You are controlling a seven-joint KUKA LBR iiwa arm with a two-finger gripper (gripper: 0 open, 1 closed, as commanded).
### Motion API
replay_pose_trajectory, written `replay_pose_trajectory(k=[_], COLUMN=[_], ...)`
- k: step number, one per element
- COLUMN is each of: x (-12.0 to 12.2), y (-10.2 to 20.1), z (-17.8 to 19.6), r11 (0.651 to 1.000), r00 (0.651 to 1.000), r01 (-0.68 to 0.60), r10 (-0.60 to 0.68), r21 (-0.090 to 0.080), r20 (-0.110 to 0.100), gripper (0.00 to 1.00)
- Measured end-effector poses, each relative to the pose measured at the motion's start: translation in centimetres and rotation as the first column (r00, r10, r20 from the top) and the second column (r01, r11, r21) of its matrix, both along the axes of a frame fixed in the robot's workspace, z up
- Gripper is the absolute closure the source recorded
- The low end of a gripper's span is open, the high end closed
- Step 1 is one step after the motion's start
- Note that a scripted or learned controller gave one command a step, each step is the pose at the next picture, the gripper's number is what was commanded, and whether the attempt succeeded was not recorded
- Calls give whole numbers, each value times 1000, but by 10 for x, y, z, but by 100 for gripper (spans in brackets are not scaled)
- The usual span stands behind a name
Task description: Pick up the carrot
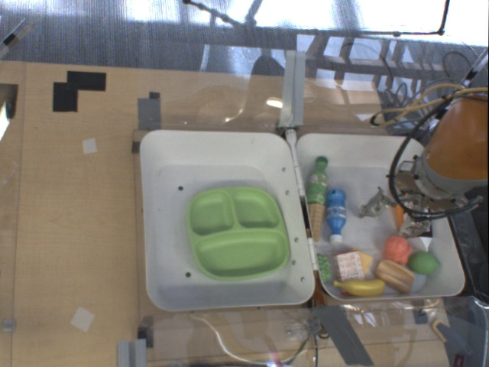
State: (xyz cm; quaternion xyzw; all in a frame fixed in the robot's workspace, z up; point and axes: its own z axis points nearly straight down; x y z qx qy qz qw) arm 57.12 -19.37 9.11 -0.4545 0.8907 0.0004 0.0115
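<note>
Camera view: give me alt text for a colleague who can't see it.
The arm's gripper hangs over the right bin, by an orange carrot at its edge. The bin also holds two bottles, a banana and other toy food. The left bin holds a green tray.

We're looking down into a robotics lab: a pale wooden tabletop [69, 228] is carrying 2 white bins [164, 205] clamped side by side, black marker squares [76, 89] are sitting on the wood, loose cables [412, 109] are trailing around, and toy food [367, 270] is waiting as test props.
</note>
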Motion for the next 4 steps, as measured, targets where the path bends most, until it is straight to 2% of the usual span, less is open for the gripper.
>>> replay_pose_trajectory(k=[1, 2, 3, 4], x=[3, 17, 7, 16], y=[-2, 65, 13, 33], z=[13, 56, -1, 84], r11=[1000, 974, 892, 998], r00=[1000, 974, 892, 998], r01=[-2, -226, -453, 58], r10=[2, 226, 452, -58], r21=[-8, -12, -16, -11], r20=[8, -8, -9, -4], gripper=[100, 100, 100, 100])
